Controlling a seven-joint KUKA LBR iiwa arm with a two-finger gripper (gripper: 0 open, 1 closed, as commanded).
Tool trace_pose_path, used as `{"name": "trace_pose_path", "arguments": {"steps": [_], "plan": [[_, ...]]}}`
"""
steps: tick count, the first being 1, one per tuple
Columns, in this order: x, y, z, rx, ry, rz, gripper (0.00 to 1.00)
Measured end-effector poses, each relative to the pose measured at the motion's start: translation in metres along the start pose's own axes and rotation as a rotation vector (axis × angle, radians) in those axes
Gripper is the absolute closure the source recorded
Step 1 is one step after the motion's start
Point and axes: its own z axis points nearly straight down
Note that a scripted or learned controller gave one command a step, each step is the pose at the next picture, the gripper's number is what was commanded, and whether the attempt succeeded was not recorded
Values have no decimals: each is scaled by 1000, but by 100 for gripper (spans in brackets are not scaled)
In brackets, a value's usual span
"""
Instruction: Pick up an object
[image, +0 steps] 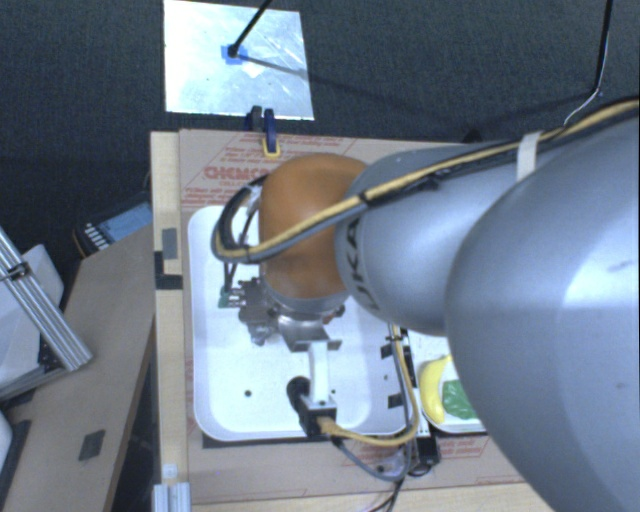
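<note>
Looking down on the bench, you find the shallow white plastic bin (225, 405) on the left, with the grey arm (520, 270) and its orange band reaching over the middle of it. The two-finger gripper (262, 318) hangs under that band, above the bin's floor and near its centre. The wrist covers its tip, so you cannot tell whether the gripper is spread or pressed together.

Just past that bin's right wall, in the second shallow white bin (462, 428), lies a curved yellow banana-shaped object (434, 388). A flat green object (459, 399) touches it on the side away from the left bin. Both lie apart from the gripper, with the left bin's right wall between them and it. The arm's broad grey body covers the rest of that second bin.

Under the left bin you see a brown cardboard sheet with red print (215, 170). At that sheet's far edge, beyond the left bin, a blue and yellow clamp (268, 130) grips it, and farther still lies a crinkled silver foil sheet (200, 60).
</note>
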Motion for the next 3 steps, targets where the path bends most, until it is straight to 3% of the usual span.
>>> {"name": "trace_pose_path", "arguments": {"steps": [1,2,3], "plan": [[-7,-19,59,-8,3,3,100],[1,-17,17,-18,7,1,100],[-48,46,-21,-24,4,8,100]]}}
